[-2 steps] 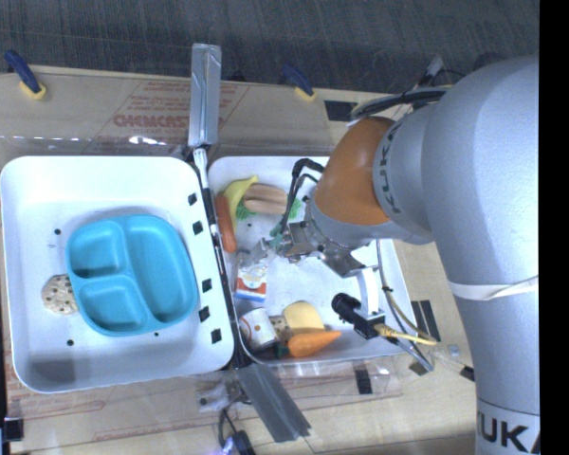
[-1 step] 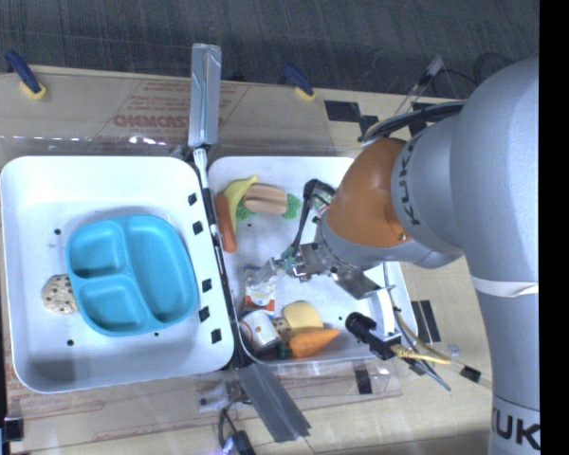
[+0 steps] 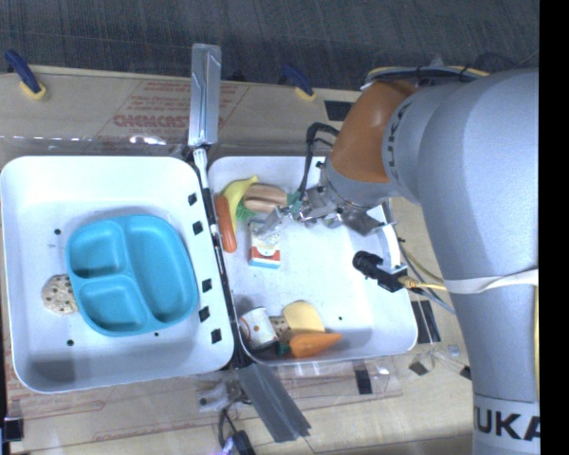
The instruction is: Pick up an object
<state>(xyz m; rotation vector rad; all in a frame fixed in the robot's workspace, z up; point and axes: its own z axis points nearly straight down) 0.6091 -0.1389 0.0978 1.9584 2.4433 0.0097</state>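
the arm (image 3: 455, 150) comes in from the right, grey with an orange band above the wrist, and drops into the right bin (image 3: 384, 316). the gripper (image 3: 277, 218) sits low in the upper left part of that bin, pointing toward the divider. finger state: cannot tell, the tips are small and lost in metal clutter, and nothing is seen clamped between them.

relative to the fingers: a small carton (image 3: 265, 250) with a red and white face and a blue base lies just below the tips, very near, contact unclear. a bun-like toy (image 3: 264, 197) in tan and brown is just above them, with a yellow banana-like piece (image 3: 237, 189) next to it on the far side from the arm. a red-orange sausage-shaped toy (image 3: 227, 224) lies lengthwise along the bin's left wall, just beyond the tips.

well below the fingers, in the bin's lower left corner, a cluster: a small white can (image 3: 256, 326) with a red mark, a pale yellow rounded piece (image 3: 303, 316), and an orange carrot (image 3: 310, 344) lying flat along the bottom wall, all touching or nearly so.

a black cable connector (image 3: 377, 268) hangs off the arm, behind and below the fingers.

far past the fingers, across the divider, the left bin (image 3: 38, 349) holds a blue divided tray (image 3: 131, 273) and a cookie (image 3: 57, 295) touching the tray's left edge.
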